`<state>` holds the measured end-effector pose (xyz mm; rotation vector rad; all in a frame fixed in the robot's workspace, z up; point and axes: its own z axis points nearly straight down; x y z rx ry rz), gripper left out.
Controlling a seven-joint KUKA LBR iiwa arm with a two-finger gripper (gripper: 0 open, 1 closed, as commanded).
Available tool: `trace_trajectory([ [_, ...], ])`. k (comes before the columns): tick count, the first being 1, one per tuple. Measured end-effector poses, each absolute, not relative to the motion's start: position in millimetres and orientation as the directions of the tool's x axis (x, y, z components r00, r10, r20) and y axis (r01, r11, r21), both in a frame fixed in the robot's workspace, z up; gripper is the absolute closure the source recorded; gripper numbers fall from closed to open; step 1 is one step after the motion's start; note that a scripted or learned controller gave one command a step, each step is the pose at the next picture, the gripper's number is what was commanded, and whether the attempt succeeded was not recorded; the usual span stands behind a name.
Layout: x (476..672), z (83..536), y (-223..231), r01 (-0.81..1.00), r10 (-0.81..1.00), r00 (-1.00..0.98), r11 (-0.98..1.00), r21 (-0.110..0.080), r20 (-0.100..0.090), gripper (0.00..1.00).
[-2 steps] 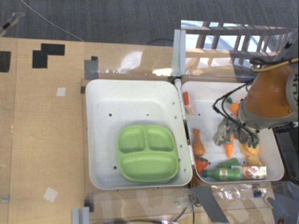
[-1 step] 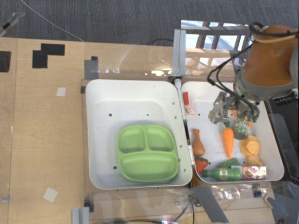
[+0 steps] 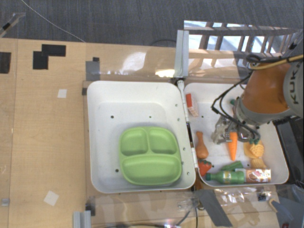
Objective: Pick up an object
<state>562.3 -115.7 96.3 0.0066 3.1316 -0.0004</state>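
Gripper (image 3: 231, 136) low in right bin (image 3: 280, 170), fingers closed around top of orange carrot (image 3: 232, 147). Carrot points toward front wall. Green bottle (image 3: 227, 176) lies near front wall. Left bin (image 3: 102, 108) holds green divided plate (image 3: 150, 156).

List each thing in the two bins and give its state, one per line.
green divided plate: flat, right way up, in the left bin
green bottle: on its side, right bin
orange carrot: lying directly beneath the gripper
brown drumstick: lying flat
yellow waffle piece: lying flat
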Motion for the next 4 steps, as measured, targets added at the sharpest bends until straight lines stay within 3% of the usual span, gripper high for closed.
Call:
trace_trajectory([
  [1,632.9,220,-80,-0.116,-0.116,-0.993,0.993,-0.003,-0.023,1.00],
  [2,668.8,279,-65,0.028,0.028,-0.999,1.000,0.001,-0.015,1.00],
  [3,668.8,306,-63,-0.071,-0.071,-0.997,0.997,-0.001,-0.013,1.00],
  [4,607.0,290,-83,-0.164,-0.164,-0.986,0.987,-0.002,-0.009,1.00],
])
